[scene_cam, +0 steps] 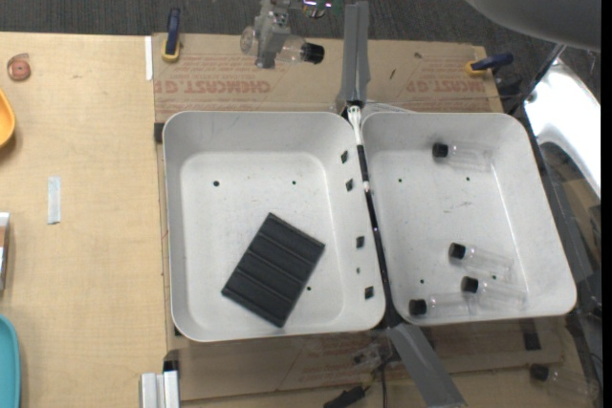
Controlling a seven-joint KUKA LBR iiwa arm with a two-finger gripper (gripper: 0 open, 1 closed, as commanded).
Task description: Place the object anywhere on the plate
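Overhead, from the camera view, we saw the gripper (275,48) hanging high beyond the far rim of the left bin (168,205), over the cardboard sheet (220,79) under both bins. Its fingers were closed on a capped vial (310,53), a clear tube lying crosswise between them, with its black cap sticking out on the right and its glass end on the left. We judged the sideways hold sensible, since a round tube pinched across its middle is less likely to slip. The height would also let it pass over the bin wall. The black ribbed plate (274,268) lay flat and askew on the floor of the left bin, toward the near side and well apart from the vial. The carry was therefore not yet done: we reckoned the arm needed to come nearer and lower before letting go, as a round vial dropped from height could roll off the ribs. Four spare vials (458,252) lay scattered in the right bin (535,205), none of them near the plate.
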